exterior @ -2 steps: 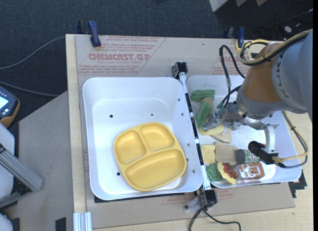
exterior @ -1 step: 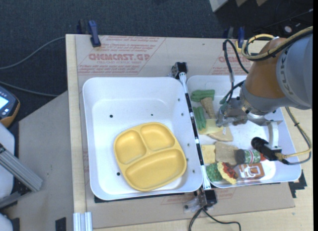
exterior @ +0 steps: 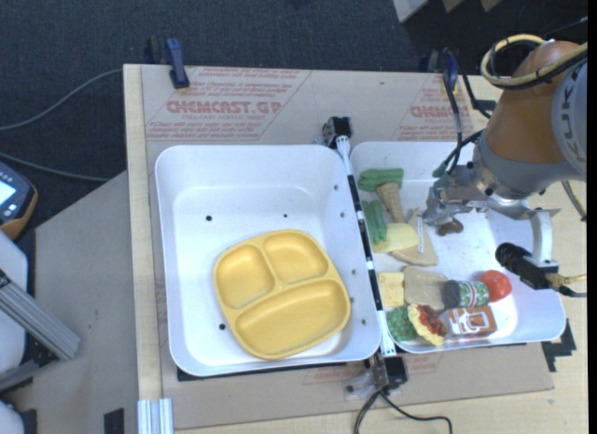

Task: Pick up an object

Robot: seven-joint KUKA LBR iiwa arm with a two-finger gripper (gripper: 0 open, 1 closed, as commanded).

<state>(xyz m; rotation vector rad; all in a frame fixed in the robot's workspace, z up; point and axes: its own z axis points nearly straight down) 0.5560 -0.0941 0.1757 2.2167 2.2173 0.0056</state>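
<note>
My gripper [exterior: 446, 212] hangs low over the upper middle of the right bin [exterior: 536, 322]. A small brown piece [exterior: 451, 228] lies just below it, and a pale yellow wedge [exterior: 402, 236] lies to its left. Nothing shows held in the gripper. Also to its left are a green piece [exterior: 381, 178], a tan stick [exterior: 391, 203] and a green strip [exterior: 375, 223]. Toward the bin's front lie a brown slice [exterior: 424, 282], a red tomato [exterior: 495, 284], a red-labelled bottle [exterior: 471, 321] and a green and yellow heap [exterior: 416, 323].
The left bin [exterior: 187, 189] holds a yellow divided plate [exterior: 281, 292] in its front half. A black clip [exterior: 338, 129] sits at the top of the wall between the bins. The arm crosses the right bin's upper right corner.
</note>
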